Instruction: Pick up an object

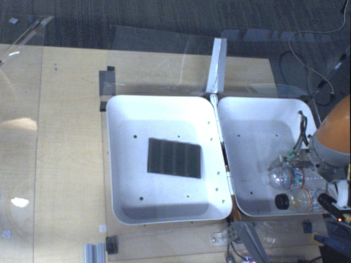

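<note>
Since my arm point(335, 130) comes in from the right edge over the right bin point(258, 119), the thing that matters is how the clear plastic bottle point(293, 200) sits relative to my end effector point(290, 166). The bottle lies on its side near the bin's front right corner, black cap point(281, 201) pointing left toward the bin's middle, body running off to the right, so its long axis goes roughly left-right across the view. A second clear, crumpled-looking item point(282, 177) sits just behind it, maybe another bottle, too glassy to be sure. My end effector hangs right above that clutter, w/ wires and small hardware around it; I can't tell whether it's apart or together, and I see nothing clearly caught in it. Judging from this, the capped bottle is just in front of and below the end effector, so the approach prob needs a short shift toward the bin's front wall, closing across the bottle's narrow width, not along its length. The left bin point(126, 147) holds a dark ribbed flat pad point(174, 158), well apart from me.
</note>
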Motion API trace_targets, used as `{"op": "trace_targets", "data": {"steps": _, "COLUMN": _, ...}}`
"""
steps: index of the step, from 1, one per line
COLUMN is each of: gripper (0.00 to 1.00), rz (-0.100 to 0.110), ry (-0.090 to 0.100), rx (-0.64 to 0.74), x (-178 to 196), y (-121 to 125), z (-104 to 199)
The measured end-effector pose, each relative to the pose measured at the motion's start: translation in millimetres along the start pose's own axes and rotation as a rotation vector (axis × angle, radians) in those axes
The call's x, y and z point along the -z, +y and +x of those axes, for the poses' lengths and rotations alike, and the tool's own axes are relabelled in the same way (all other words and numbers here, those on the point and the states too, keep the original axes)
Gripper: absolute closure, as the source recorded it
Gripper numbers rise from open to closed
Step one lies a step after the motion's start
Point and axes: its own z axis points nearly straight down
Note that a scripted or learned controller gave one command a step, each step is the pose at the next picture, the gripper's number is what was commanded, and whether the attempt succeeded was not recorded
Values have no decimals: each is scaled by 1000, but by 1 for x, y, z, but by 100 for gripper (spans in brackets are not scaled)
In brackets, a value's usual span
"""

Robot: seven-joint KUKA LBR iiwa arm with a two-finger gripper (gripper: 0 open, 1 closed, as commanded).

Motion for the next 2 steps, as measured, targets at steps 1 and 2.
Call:
{"op": "trace_targets", "data": {"steps": 1, "gripper": 100, "rz": -18, "ry": -9, "rx": 1, "x": 14, "y": 6, "z": -1}}
{"op": "trace_targets", "data": {"steps": 2, "gripper": 0, "rz": -21, "ry": -11, "rx": 1, "x": 15, "y": 7, "z": -2}}
